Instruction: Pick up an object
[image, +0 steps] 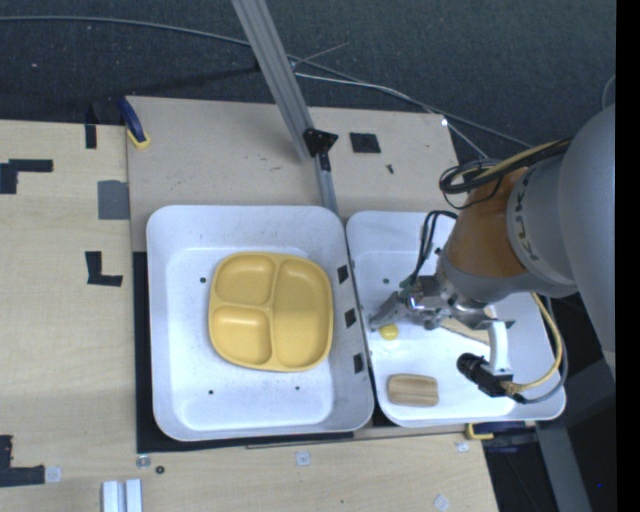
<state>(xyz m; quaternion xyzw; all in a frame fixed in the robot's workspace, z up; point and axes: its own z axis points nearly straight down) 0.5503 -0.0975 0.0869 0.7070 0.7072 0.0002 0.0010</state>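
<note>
My hand sits low in the right bin, just beside a small yellow piece; I cannot tell its grip state.

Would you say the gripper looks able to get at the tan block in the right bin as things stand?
Probably yes. The tan block lies alone on the floor of the right bin, nothing over it, and the gripper hangs close above, beside a small yellow piece.

Divided plate in left bin — block in right bin
</note>
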